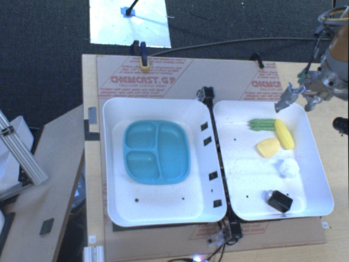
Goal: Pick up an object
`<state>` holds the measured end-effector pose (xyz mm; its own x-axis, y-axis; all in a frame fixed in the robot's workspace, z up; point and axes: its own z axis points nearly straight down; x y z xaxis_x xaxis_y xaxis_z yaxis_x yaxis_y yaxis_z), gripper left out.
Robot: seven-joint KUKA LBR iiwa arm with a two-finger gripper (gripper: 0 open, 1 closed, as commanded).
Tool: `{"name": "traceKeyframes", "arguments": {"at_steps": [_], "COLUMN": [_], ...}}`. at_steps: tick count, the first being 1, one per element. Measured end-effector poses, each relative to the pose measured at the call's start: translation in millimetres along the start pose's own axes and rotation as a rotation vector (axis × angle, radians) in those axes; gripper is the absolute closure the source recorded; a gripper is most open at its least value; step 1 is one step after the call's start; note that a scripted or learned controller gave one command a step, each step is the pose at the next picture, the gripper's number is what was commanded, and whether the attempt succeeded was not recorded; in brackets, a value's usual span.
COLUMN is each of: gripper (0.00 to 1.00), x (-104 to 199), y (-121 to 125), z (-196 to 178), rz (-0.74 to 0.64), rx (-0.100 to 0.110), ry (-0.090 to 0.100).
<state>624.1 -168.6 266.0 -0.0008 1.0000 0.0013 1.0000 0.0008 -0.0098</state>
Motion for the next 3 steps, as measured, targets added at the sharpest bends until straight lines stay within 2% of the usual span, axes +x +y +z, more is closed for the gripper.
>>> {"name": "traceKeyframes", "arguments": {"at_steps": [1,2,3], "gripper": [0.0,0.0,0.0], "x": [1,2,-3], "y": [2,10,12], "z": [-8,51,93], "rz": [-0.003,-0.003,-0.001], "rx": [-0.012,-0.008,-0.011], "ry": [-0.002,-0.001,-0.002]}}
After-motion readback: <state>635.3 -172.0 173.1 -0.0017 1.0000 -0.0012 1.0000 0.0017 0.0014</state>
